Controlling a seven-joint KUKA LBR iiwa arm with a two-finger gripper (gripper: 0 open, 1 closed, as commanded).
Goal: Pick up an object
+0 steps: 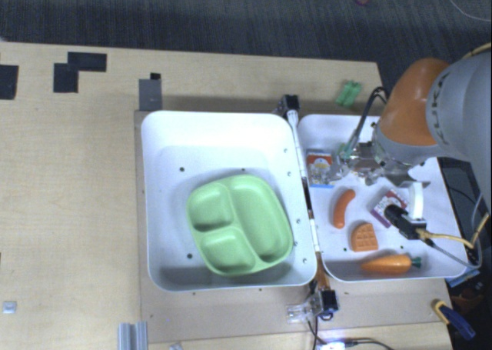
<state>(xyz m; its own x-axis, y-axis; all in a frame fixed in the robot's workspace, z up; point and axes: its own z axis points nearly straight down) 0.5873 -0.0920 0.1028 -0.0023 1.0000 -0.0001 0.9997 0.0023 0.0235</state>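
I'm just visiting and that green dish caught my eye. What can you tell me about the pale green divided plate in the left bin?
The pale green divided plate looks like smooth moulded plastic, squarish with rounded corners. Raised ridges split it into three compartments: one long one and two smaller ones, all bare. It lies right side up, turned at a slant, on the floor of the left white bin, toward the near right corner. Nothing else touches it.

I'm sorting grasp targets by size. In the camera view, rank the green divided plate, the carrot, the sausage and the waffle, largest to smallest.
1. green divided plate, by far the largest
2. carrot
3. sausage and waffle, too close in size to rank
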